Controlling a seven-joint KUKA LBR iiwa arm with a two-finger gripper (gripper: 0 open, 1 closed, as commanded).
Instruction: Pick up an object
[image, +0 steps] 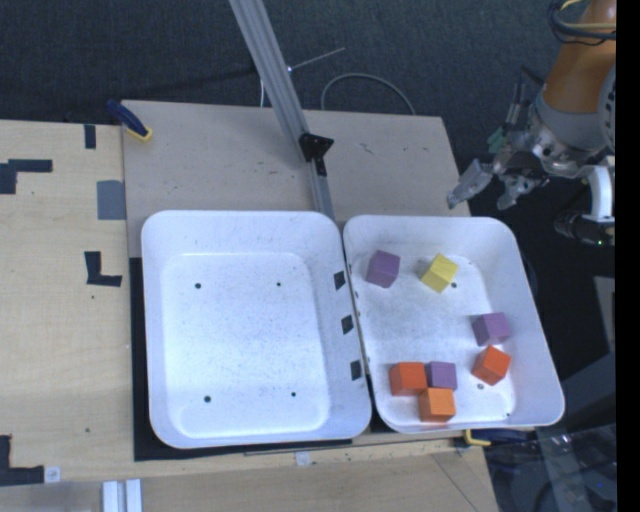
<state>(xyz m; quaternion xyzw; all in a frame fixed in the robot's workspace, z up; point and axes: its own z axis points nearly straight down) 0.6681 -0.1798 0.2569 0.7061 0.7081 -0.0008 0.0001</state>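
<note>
Currently pre-grasp | gripper (497, 183) hovers beyond right bin's (527, 262) far rim, jaws apart, empty | yellow cube (438, 272) lies in far part of bin, clear of purple cube (382, 268) | likely light, rigid; pinch opposite flat faces.

**Open room and obstacles in the two bins**

The left bin (160, 300) is seen with a bare floor, open to approach from above. In the right bin (500, 245), open floor is left in the middle. A purple cube (382, 268) and a yellow cube (438, 272) sit apart near the far wall. A tight cluster of two orange cubes (407, 378) and a purple one (442, 375) crowds the near wall. A slanted metal rail (280, 85) crosses the desk (220, 160) above the bins.
</note>
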